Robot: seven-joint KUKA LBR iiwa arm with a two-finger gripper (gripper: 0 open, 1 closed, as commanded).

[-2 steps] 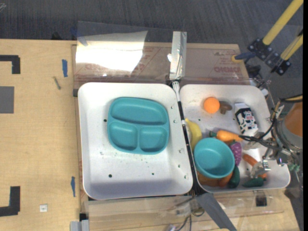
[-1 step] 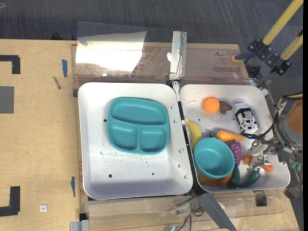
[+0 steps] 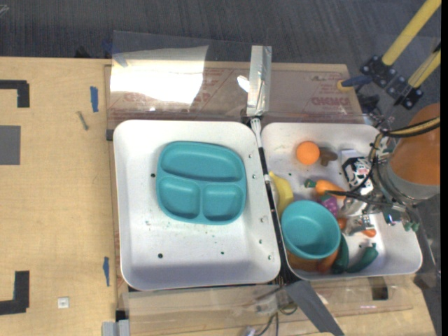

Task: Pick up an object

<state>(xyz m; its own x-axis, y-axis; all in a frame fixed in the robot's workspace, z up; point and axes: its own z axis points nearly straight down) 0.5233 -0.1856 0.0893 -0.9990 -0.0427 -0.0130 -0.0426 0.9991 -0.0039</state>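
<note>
Arm (image 3: pixel 418 161) at right edge, orange band showing

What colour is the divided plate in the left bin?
Teal divided plastic plate, clearest in the camera view.

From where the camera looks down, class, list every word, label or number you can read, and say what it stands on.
Red print on the clear panel behind the right bin: too blurred to read.
Fainter red print on the panel behind the left bin: lost in glare.
Nothing else carries text.

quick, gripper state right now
gripper: low over the right bin, among the toys; cannot be told if it is open, closed or holding anything
</note>
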